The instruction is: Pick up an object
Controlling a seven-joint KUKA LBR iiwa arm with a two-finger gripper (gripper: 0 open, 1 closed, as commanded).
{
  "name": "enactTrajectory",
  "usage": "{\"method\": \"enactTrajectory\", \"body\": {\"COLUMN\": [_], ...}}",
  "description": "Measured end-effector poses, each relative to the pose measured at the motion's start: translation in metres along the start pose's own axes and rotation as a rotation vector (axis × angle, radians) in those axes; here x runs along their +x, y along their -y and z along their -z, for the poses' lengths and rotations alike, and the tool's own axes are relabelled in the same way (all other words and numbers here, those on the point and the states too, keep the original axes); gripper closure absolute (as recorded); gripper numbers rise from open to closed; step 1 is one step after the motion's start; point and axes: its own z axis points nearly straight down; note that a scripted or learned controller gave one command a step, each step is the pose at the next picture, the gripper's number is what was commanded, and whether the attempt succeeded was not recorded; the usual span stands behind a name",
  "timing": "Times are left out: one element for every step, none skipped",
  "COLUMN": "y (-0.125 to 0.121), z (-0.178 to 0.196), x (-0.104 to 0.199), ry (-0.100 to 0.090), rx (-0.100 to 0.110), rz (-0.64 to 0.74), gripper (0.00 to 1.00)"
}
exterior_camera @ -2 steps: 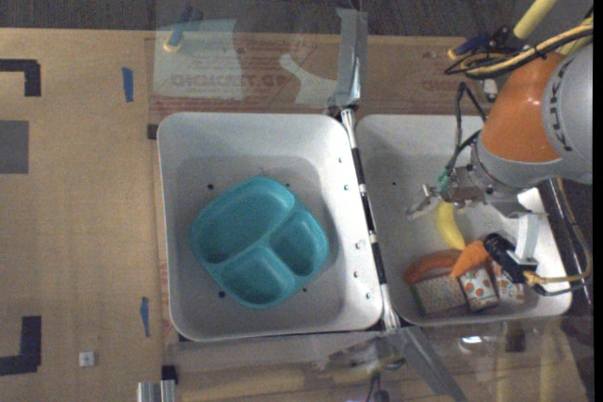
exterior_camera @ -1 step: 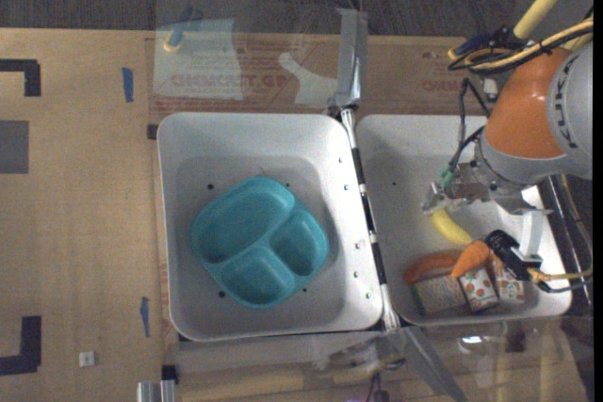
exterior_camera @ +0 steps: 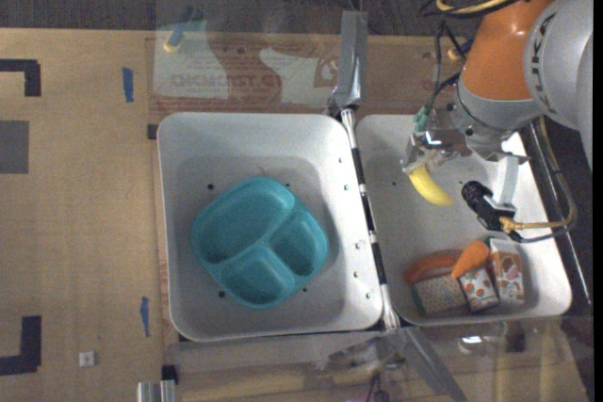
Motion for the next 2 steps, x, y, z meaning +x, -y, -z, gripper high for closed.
{"method": "enactTrajectory", "body": {"y": [-0.066, -0.067], "z": [0.000, 0.010], "x": [0.049, 0.052], "ry": [0.001, 0.003], "rx": [-0.001, -0.003], "rz": [-0.274, -0.267], "gripper": [1.00, 1.00]}}
